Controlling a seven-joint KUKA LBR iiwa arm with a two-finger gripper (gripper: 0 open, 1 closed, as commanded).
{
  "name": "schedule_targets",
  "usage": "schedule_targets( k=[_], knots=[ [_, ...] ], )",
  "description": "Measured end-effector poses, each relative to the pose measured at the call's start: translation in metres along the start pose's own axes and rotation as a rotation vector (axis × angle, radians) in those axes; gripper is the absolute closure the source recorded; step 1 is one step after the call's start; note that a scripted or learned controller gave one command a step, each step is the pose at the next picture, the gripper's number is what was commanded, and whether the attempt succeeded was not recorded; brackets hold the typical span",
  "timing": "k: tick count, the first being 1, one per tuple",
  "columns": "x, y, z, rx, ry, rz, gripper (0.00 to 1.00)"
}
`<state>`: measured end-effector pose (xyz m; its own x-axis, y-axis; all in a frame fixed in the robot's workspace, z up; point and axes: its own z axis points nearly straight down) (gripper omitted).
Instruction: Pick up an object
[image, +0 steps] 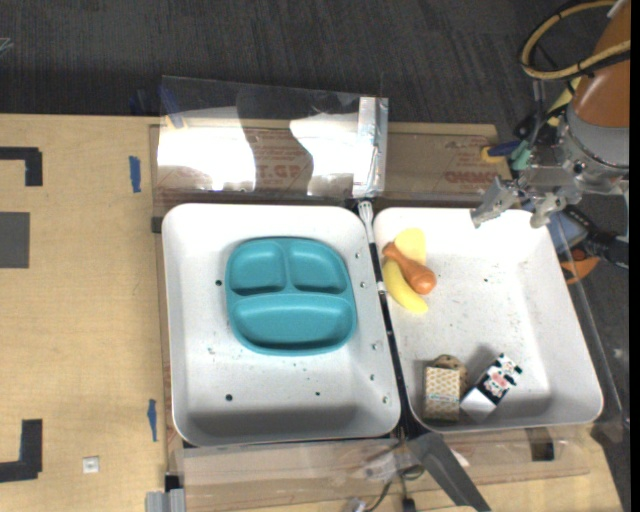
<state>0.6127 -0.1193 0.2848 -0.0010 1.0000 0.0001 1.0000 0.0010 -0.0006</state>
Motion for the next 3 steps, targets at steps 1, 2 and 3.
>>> schedule_targets(
  k=[1, 2, 3],
  knots=[
    [0.060, -0.043, 0.105, 0.008, 0.001, 0.010, 0.00],
    [0.092, 0.016, 0.100, -0.002, 0.000, -0.130, 0.00],
    [0.071, 0.012, 0.100, -0.001, 0.000, -0.100, 0.00]
  ],
)
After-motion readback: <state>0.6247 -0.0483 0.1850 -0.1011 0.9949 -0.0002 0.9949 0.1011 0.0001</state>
